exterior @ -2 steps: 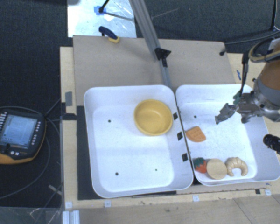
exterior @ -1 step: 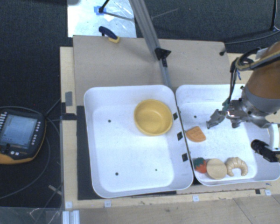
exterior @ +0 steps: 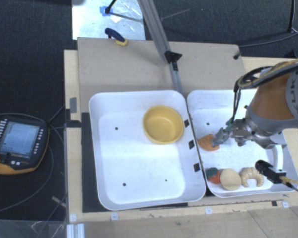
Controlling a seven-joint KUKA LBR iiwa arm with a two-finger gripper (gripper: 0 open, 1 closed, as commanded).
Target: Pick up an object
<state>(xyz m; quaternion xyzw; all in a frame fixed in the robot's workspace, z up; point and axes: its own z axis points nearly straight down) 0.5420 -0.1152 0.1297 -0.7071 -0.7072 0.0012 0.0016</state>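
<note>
A: Zero objects lifted yet. Gripper (exterior: pixel 219 139) is lowered in the right bin (exterior: pixel 208 100), touching the orange piece (exterior: pixel 206 143) (near the bin's left wall).

B: Finger state: cannot tell. Grasp and lift remain.

bowl (exterior: pixel 162 124) yellow | bins (exterior: pixel 109 148) white | croissant (exterior: pixel 252 176) tan | arm (exterior: pixel 273 100) orange-banded grey

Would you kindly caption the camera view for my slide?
KUKA arm's gripper at an orange object in the right bin; yellow bowl in the left bin.
</note>
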